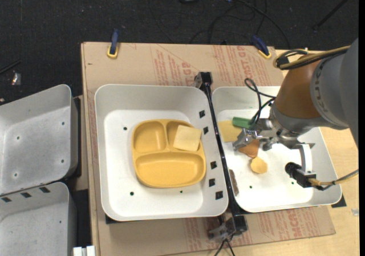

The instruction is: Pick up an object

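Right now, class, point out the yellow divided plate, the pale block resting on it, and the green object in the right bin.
yellow divided plate (165,170): camera view, its large lower compartment.
pale block (186,138): camera view, its top face.
green object (242,121): camera view, its middle.

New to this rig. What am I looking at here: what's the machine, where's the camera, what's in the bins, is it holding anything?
One camera looks down at a slant on a bench with two shallow white bins. The grey arm with the orange band is a KUKA iiwa robot reaching in from the right; its gripper is low in the right bin. The left bin holds a yellow divided plate with a pale yellow square block resting in one upper compartment. Under the gripper lie a green piece, a yellow flat piece, a brown-orange lump and a small yellow lump. I cannot tell whether anything is held.
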Robot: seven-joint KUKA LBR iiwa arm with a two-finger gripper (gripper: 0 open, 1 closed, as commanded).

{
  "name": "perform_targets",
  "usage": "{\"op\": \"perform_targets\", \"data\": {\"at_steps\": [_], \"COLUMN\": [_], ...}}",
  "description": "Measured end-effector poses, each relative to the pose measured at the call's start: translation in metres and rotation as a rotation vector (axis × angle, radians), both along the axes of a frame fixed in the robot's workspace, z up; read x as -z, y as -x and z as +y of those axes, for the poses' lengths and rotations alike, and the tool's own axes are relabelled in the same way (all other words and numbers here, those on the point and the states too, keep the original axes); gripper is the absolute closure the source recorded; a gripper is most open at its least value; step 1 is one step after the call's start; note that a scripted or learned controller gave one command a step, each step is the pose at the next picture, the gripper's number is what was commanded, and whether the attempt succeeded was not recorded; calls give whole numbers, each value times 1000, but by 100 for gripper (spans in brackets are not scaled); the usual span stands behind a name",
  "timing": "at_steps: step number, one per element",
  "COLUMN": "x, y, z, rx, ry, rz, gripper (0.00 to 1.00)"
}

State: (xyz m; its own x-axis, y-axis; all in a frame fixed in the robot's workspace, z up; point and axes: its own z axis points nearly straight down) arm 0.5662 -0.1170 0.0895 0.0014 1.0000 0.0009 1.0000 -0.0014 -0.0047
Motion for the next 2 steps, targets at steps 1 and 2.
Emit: {"op": "perform_targets", "data": {"at_steps": [1,2], "x": [-13,-63], "y": [-1,6], "z": [0,5], "rx": [1,-3], "ry": [1,1], "rz": [-5,-9], "gripper": [100,100]}}
